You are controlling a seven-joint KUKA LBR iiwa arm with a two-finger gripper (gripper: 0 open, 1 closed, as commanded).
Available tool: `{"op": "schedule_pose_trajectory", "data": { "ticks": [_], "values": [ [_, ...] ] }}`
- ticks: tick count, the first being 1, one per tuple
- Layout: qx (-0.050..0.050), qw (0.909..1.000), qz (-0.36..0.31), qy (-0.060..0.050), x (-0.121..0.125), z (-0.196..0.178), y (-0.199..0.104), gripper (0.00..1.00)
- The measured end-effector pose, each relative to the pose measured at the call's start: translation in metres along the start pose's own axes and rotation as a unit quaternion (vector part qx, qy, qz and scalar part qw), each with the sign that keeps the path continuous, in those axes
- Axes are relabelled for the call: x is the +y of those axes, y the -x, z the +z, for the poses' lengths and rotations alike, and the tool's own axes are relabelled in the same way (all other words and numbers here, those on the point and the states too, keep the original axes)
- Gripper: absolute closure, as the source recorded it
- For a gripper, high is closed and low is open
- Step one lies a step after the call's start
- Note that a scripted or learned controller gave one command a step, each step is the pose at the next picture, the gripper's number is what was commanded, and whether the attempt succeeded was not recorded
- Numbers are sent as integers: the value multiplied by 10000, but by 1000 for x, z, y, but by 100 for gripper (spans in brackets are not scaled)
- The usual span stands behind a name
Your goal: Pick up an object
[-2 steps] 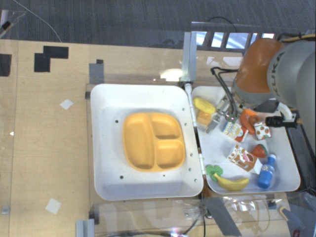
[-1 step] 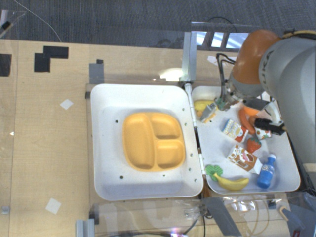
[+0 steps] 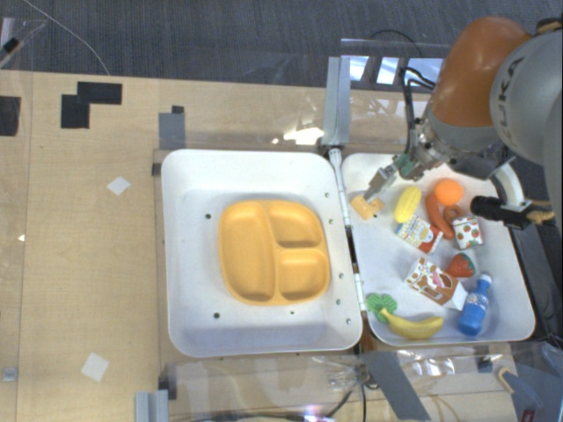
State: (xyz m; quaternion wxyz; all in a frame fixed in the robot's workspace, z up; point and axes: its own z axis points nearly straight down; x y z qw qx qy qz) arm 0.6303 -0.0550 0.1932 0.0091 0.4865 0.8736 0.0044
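- Hanging over the far left part of the right bin [image 3: 519, 323], the gripper [image 3: 387, 181] pointed down toward a small tan block [image 3: 367, 207]; you could not tell from this view how it was set.
- You would have judged that block, lying by the bin's left wall, light and stiff, best pinched across its short sides.
- Just beside it lay a yellow corn cob [image 3: 406, 204], smooth and rounded, so likely to slip.
- Toward the near edge sat a banana [image 3: 413, 325], a blue bottle [image 3: 473, 308] and a printed carton [image 3: 431, 280], crowded close together.
- Both bins had smooth white floors; the left bin [image 3: 189, 262] carried a yellow divided tray [image 3: 273, 251].
- You had little room by that wall.
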Motion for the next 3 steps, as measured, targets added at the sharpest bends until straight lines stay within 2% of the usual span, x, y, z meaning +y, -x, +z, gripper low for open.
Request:
{"op": "schedule_pose_trajectory", "data": {
  "ticks": [1,2,3],
  "values": [
    [56,9998,176,-98,-26,96,46,0],
    [5,9999,122,-27,-18,79,47,100],
    [20,9999,-101,-31,-54,103,26,100]
  ]
}}
